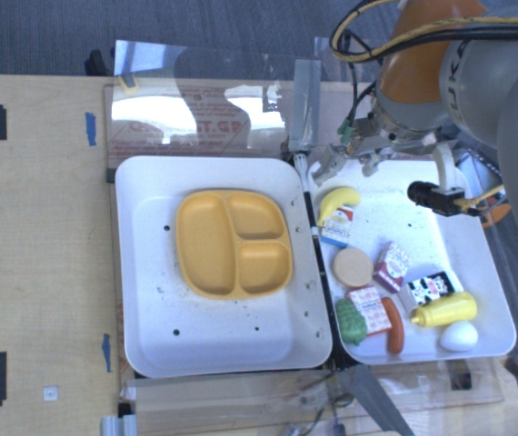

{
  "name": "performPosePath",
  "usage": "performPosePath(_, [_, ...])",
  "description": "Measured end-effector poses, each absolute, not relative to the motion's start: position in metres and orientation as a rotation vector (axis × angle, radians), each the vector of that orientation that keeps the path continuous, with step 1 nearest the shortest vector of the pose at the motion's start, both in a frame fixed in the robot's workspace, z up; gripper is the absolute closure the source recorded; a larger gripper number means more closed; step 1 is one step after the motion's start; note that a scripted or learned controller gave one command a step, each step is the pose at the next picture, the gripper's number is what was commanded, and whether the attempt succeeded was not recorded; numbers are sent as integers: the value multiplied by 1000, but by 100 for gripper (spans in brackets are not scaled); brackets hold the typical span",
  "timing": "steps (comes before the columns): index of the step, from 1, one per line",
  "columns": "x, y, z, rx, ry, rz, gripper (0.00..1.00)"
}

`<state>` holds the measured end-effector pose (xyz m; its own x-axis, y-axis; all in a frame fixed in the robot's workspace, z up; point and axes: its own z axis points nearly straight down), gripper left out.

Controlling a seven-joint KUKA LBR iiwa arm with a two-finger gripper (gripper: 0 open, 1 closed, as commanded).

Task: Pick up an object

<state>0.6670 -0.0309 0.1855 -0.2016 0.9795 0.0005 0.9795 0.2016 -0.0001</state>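
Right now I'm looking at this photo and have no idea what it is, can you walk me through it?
This is one camera fixed above a bench, looking down at a slant. The grey and orange machine at the upper right is a robot arm. Its gripper hangs over the far end of the right bin; I see nothing held.

Two shallow white bins sit side by side. The left bin holds a yellow divided plate. The right bin holds toy foods: a banana, a round tan disc, a sausage, a yellow squeeze bottle, a white egg and some small packets.
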Motion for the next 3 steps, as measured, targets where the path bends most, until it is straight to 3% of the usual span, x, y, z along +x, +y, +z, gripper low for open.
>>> performPosePath(1, [640, 5, 209, -2058, -2374, -4, 0])
performPosePath(2, [580, -35, 184, -2227, -2212, 4, 0])
performPosePath(3, [621, -19, 185, -2083, -2354, -2, 0])
